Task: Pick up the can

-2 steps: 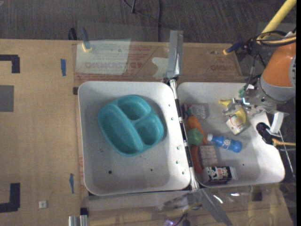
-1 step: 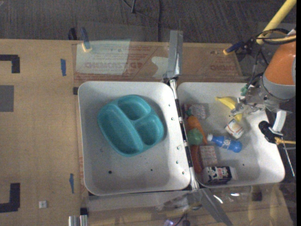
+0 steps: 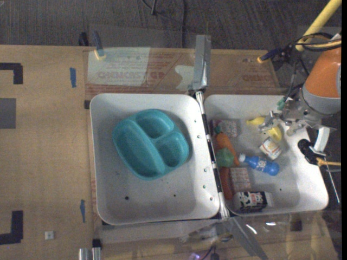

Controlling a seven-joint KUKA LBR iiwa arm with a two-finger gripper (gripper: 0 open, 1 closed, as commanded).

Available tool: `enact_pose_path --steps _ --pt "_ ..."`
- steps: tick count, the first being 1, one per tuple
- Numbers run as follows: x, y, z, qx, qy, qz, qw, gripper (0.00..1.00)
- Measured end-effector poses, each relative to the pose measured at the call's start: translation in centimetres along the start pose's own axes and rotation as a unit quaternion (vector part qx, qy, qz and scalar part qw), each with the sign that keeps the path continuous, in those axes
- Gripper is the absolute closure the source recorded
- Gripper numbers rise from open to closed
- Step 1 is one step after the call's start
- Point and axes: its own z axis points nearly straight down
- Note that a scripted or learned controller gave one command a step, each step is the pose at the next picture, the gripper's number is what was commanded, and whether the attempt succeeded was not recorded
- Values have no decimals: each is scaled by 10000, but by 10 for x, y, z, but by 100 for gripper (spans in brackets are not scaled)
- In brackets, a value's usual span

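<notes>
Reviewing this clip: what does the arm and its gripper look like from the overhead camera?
The arm enters from the view's right: a rounded grey body with a broad orange band above the wrist. Below it sits a metallic silver gripper assembly with small fittings. Dark cables loop near the arm, and a yellow tube runs diagonally behind it.
</notes>
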Motion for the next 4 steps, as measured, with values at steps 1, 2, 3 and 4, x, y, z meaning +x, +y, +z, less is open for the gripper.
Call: enact_pose_path --steps 1,2,3,4 --pt "5 -27 18 6 42 1046 9945 0" --pt "-8 -27 -72 20 -28 1162 9932 0" --pt "2 -34 5 60 9 1133 9935 0" --pt "39 -59 19 0 -26 1373 9905 0"
